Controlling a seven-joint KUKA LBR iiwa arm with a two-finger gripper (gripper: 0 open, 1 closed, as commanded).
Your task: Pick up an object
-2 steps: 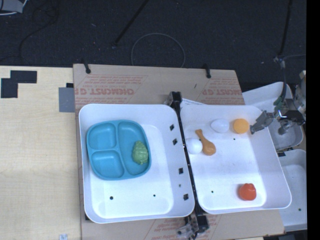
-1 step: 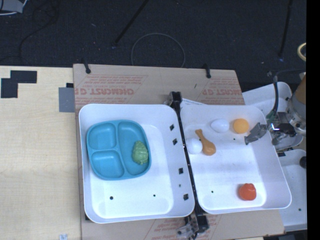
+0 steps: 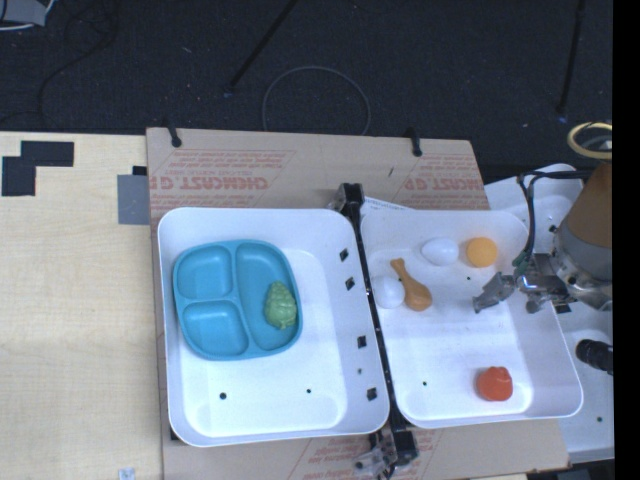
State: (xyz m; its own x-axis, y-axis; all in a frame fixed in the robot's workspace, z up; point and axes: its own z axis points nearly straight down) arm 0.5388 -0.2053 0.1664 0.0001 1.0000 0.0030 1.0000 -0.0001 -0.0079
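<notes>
Arm (image 3: pixel 600 218) cut off at right edge; tool (image 3: pixel 515 293) over right bin (image 3: pixel 540 388), fingers apart, nothing held.

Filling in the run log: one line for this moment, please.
pincer: over right white bin, holding nothing | nearest: round orange ball | green object: in blue divided tray

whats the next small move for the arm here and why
Probably ease the hand toward the orange ball, the object that looks nearest to it. The hand sits over the right bin near its right wall, with nothing between its fingers, and the ball lies just up and left of it beside a white egg-like piece. The red object sits farther down.
</notes>
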